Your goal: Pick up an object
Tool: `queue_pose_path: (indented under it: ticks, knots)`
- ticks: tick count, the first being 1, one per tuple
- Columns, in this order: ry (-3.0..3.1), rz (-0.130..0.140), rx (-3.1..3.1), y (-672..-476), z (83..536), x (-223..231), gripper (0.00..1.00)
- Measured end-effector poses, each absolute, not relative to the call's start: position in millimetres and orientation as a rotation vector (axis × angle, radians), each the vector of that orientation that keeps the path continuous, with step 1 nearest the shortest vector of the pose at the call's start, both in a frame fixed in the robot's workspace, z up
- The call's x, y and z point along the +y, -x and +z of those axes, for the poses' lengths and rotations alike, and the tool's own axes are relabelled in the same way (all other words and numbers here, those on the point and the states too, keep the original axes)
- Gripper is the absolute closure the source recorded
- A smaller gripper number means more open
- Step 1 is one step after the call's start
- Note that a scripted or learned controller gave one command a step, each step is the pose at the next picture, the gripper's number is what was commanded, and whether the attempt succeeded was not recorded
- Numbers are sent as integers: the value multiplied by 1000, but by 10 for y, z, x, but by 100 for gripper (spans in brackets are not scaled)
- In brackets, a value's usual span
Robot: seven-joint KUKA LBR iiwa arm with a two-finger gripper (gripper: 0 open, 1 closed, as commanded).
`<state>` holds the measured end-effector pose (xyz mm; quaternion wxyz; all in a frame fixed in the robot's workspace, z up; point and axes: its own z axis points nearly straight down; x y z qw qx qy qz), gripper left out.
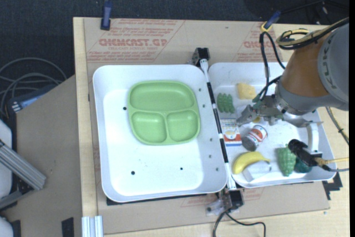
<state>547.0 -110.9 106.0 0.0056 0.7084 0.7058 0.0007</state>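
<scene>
The arm point(327, 72) is bulky and rounded, grey-shelled with a broad orange band above the wrist. Black and yellow cables point(277, 47) loop off it, and the gripper point(260, 111) is dull grey metal.

Left bin point(111, 136): holds a green divided tray point(164, 111).
Right bin point(324, 144): yellow block point(246, 90), green ridged piece point(225, 102), small can point(254, 136), banana point(248, 161), green leafy toy point(287, 160).
Tool point(256, 112): low over the right bin, just above the can.
Arm point(313, 72): enters from the right.
Bench point(166, 39): printed board under both bins.
</scene>
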Motion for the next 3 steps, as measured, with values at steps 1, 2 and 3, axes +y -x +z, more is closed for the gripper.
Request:
queue_pose_path:
  ticks: [1,2,3]
  knots:
    - [-2215,14,2214,-5404,891,-1081,0]
    - [-2221,-1,2220,-5418,1494,-2141,0]
    - [-2222,0,2225,-5662,1243,-1477,0]
